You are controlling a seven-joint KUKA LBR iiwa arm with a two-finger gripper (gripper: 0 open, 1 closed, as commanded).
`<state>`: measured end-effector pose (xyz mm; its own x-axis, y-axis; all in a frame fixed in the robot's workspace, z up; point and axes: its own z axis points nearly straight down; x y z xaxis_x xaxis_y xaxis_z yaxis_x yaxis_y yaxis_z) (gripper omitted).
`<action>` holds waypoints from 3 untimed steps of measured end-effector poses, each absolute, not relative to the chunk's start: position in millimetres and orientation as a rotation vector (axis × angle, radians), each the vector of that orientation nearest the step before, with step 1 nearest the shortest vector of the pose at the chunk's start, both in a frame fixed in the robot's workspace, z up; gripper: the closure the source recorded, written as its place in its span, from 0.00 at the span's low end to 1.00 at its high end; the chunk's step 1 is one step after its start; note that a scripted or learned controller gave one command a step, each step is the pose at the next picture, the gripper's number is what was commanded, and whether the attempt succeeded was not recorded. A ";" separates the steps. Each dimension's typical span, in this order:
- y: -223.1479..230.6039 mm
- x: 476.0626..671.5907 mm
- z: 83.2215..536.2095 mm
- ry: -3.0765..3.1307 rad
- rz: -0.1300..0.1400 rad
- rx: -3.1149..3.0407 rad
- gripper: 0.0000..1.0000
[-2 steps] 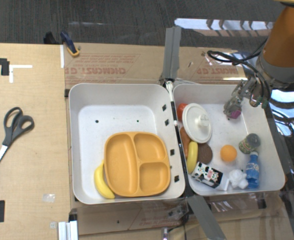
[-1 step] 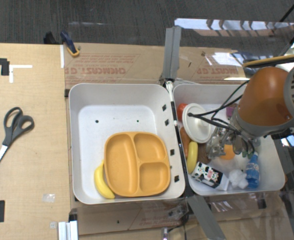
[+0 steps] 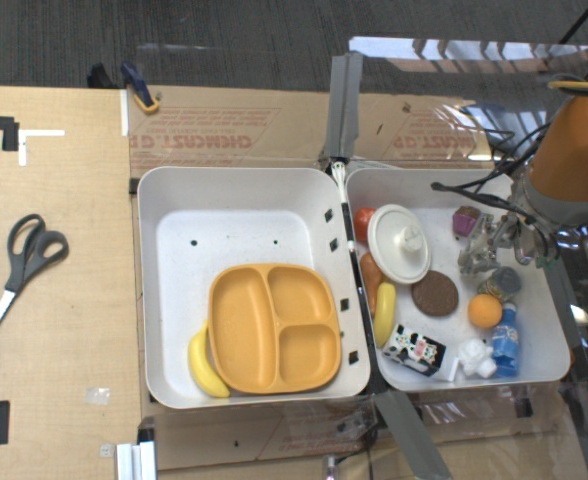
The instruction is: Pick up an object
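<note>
Bench [image 3: 54,368]: scissors [image 3: 24,258] lying loose at far left. Left bin [image 3: 164,268]: tray [image 3: 274,326] leaning over a banana [image 3: 202,368]. Right bin [image 3: 549,353]: lid [image 3: 399,243], brown disc [image 3: 435,294], orange [image 3: 485,311], bottle [image 3: 504,343] crowding together as candidates. My gripper [image 3: 494,253] is hanging over the bin's far side; I cannot tell its grip.

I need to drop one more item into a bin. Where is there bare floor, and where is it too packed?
The left bin has bare floor along its back, behind the yellow divided plate. A banana is tucked at the plate's front left. The right bin is crowded: white lid, brown disc, orange, gripper.
</note>
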<state>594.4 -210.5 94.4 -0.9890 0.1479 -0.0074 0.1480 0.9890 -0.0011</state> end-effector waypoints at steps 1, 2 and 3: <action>-210.2 594.4 94.4 3.126 -0.002 0.233 0.00; -210.4 596.3 105.7 3.119 -0.003 0.234 1.00; -179.7 638.3 94.7 3.062 0.001 0.668 1.00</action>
<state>638.3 -179.7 94.7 -0.9091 0.4166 -0.0076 0.4166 0.9091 0.0021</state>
